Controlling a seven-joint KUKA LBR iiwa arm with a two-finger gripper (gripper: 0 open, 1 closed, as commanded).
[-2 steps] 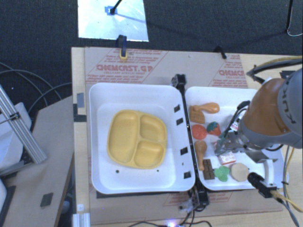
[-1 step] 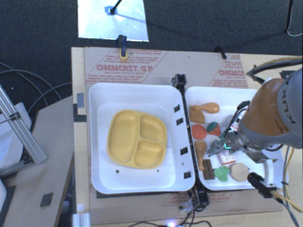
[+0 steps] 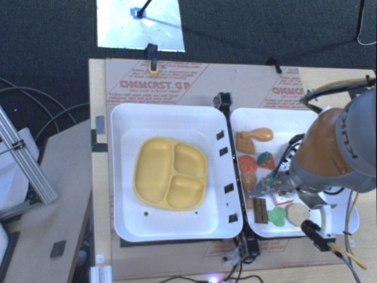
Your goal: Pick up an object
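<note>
Reaching in from the right of the frame over the right-hand shallow white plastic bin (image 3: 330,115): grey arm (image 3: 330,152) with its orange band, wrist bulk covering much of that bin's middle. Claw (image 3: 263,187) low in the lower centre-right, just above the bin floor near the divider; whether spread or pressed together, cannot tell, since the tips blur into dark shapes there. Nothing visibly pinched.

Nearest candidates, clustered tight round the claw: dark brown rectangular bar (image 3: 260,211) directly below it in the frame, long axis running top to bottom, parallel to the bin's left wall; green crinkled leafy toy (image 3: 276,216) just right of the bar; pale round biscuit-like disc (image 3: 297,214) further right. Immediately above and left of the claw, glossy red-orange rounded lump (image 3: 248,163); beside that, small red piece with a green cap (image 3: 265,158); higher still, orange drumstick-shaped toy (image 3: 254,137), long axis lying left to right. All apparently smooth moulded plastic, likely light and slippery.

Left-hand white bin (image 3: 171,114): yellow compartmented tray (image 3: 171,173), matte, rounded corners, well apart from the claw.

Probably a short descent only, toward the bar or the red lump.
</note>
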